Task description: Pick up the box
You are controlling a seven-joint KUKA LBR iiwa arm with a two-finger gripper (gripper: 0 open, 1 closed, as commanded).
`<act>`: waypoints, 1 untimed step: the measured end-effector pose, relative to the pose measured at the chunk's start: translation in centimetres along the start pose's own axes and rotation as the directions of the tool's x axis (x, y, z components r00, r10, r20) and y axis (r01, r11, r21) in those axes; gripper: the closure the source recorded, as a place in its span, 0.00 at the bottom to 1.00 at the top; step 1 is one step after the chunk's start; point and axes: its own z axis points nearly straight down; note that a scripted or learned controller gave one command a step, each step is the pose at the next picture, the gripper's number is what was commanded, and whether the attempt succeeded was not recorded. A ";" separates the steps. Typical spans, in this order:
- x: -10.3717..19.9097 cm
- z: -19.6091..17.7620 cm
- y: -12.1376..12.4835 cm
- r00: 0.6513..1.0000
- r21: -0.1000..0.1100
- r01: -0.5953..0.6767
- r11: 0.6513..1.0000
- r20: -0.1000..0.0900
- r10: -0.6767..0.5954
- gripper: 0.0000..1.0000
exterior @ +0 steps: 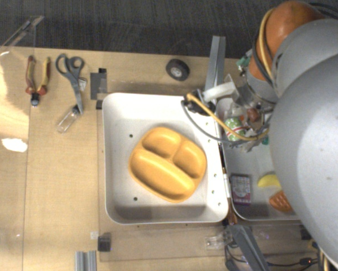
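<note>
The box (pixel 241 188) is small and purple-and-white, lying flat in the right bin (pixel 254 213) against its left wall near the front. My gripper (pixel 243 124) hangs over the back part of that bin, amid cables and a green-and-white part, well behind the box and apart from it. The big grey arm with its orange band covers most of the right bin.
A large yellow-orange bread-shaped object (pixel 168 163) lies in the left bin (pixel 115 151). A yellow piece (pixel 268 180) and an orange piece (pixel 280 201) lie right of the box. Scissors (pixel 74 78), pliers (pixel 37 78) and a black roll (pixel 178 69) rest on the bench.
</note>
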 end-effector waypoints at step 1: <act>5.6 7.3 3.2 0.999 -0.001 -0.037 0.999 0.004 0.037 1.00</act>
